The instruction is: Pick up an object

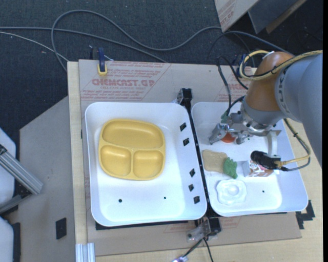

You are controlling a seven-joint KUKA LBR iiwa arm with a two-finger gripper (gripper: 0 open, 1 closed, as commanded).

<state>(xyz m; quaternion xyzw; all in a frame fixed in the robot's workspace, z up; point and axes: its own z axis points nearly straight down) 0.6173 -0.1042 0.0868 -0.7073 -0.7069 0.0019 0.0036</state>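
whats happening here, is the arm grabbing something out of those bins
A grey arm with an orange band reaches from the right into the right white bin, its hand low over the bin's upper part. Whether it holds anything cannot be told. Nearby lie a tan bread-like slice, a small green leafy piece and a white fried-egg shape. The left white bin holds a yellow three-compartment plastic tray.

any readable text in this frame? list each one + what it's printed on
"CHEMCAST GP" or close to it, in large red letters, some of them unclear: on the brown board under the two white bins.
Smaller red lines above and below that word: too blurred to read.
Red print on the board near its right end: too blurred to read.
Print on the cardboard box at the top edge: too small to read.
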